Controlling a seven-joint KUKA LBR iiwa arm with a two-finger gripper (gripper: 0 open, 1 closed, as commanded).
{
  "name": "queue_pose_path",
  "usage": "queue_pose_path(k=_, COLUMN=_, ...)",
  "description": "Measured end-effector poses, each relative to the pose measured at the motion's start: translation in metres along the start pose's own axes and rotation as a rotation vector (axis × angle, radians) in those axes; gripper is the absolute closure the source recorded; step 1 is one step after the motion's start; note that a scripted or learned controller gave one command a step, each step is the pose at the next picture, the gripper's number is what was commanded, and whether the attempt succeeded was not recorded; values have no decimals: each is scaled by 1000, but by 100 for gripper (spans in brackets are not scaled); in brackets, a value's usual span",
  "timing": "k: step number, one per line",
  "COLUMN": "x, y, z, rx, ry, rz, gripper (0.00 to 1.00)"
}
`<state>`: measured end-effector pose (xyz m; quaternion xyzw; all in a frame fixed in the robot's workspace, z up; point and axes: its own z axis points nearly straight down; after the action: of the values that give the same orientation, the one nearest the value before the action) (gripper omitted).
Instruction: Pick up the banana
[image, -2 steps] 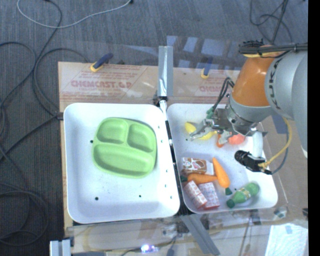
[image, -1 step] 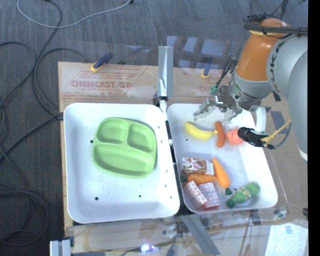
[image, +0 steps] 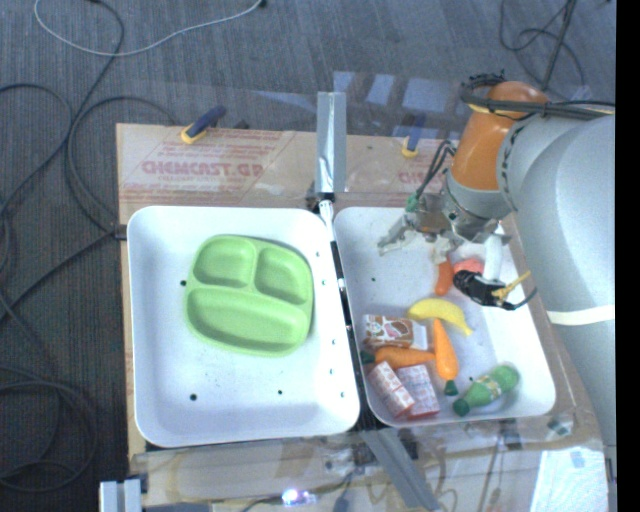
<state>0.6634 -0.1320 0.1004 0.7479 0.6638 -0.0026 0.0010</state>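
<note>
a: where does the pincer (image: 415, 232) stand at this moment?

b: over the far end of the right bin (image: 390, 282). its fingers (image: 390, 240) look spread apart, with nothing between them, so it holds nothing.

a: and the banana (image: 443, 313)?

b: it lies flat on the floor of that same bin, nearer the camera than the pincer and a little toward the arm's side of it. the two are clearly apart.

a: what sits around it?

b: a small orange piece (image: 445, 276) lies between the pincer and the banana. a carrot (image: 444, 352) lies just past the banana, touching it or nearly so. a printed carton (image: 388, 329) is beside the banana on the side away from the arm. farther from the pincer are the red cartons (image: 405, 390) and a green bottle (image: 490, 385).

a: so which step is in hand?

b: by the look of it, the approach. the grasp has not begun, and the banana is not yet lifted.

a: what does the next move call for?

b: the pincer would have to travel toward the camera until it is above the banana's middle. it would turn so the fingers straddle the curve across its width, then descend with the fingers wide. the carrot is the likely trouble, since a finger landing on it could spoil the grip.
</note>
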Motion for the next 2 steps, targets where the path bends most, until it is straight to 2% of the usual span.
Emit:
queue_pose_path(k=1, x=1, y=-22, z=10, rx=-15, ry=-1, rz=-3, gripper=0)
queue_pose_path(k=2, x=-49, y=-80, z=10, rx=-13, ry=1, rz=12, gripper=0)
